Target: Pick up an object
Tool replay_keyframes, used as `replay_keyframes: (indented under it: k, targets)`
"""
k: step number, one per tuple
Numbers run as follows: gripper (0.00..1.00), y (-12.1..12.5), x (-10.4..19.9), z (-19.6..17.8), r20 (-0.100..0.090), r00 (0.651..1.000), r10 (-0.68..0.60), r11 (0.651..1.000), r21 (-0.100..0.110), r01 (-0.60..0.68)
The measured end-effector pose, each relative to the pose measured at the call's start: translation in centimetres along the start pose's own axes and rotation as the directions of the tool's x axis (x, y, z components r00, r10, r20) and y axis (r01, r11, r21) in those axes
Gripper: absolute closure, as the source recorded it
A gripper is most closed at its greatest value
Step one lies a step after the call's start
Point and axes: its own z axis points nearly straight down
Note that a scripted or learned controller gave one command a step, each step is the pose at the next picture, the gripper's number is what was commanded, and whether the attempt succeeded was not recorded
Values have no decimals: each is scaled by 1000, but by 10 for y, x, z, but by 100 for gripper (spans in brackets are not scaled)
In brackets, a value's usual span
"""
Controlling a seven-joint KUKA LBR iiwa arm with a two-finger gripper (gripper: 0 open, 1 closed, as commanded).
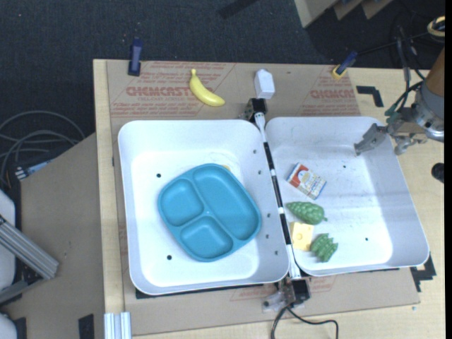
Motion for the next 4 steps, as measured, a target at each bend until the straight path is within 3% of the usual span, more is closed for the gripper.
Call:
replay_keyframes:
  k: [1, 2, 4]
  targets:
    - [0, 25, 65, -12, -1, 1000, -2, 1000, -2, 2]
    - [0, -21, 122, 83, -2, 1000, -1, 1000, 4, 1]
    - [0, -130, 114, 103, -2, 1000, 1, 1000, 4, -1]
